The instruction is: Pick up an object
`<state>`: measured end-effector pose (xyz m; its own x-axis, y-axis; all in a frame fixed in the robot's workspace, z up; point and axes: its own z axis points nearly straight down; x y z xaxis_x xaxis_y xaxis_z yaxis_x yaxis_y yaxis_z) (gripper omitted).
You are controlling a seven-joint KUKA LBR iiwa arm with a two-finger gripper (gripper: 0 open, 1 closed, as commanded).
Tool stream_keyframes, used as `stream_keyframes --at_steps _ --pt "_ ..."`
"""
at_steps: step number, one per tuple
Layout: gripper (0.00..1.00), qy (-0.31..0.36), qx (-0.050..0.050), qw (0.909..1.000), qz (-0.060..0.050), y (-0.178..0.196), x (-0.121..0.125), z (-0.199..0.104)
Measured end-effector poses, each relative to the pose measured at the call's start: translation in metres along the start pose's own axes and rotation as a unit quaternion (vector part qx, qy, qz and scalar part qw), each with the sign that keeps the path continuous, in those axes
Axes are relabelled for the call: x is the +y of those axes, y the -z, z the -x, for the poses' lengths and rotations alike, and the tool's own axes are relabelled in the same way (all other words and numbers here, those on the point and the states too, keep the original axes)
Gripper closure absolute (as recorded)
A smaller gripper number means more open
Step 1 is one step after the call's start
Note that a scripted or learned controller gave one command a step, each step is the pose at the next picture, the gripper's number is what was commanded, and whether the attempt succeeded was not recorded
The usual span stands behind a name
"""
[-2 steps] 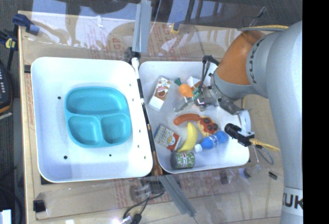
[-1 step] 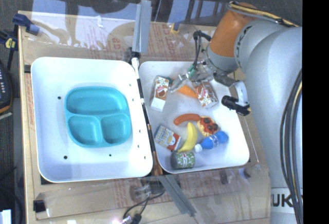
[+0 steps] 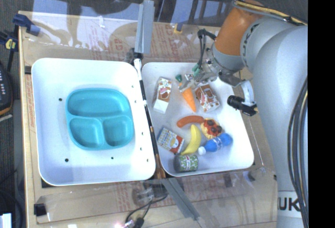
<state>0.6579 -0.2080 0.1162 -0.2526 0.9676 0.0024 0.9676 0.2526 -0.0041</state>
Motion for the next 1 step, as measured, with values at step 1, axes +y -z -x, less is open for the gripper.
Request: stream_keyframes --at_steps 1 --pt "1.00 0.015 -0.001 0.9999 0.002 0.1083 0.0070 -0.0635"
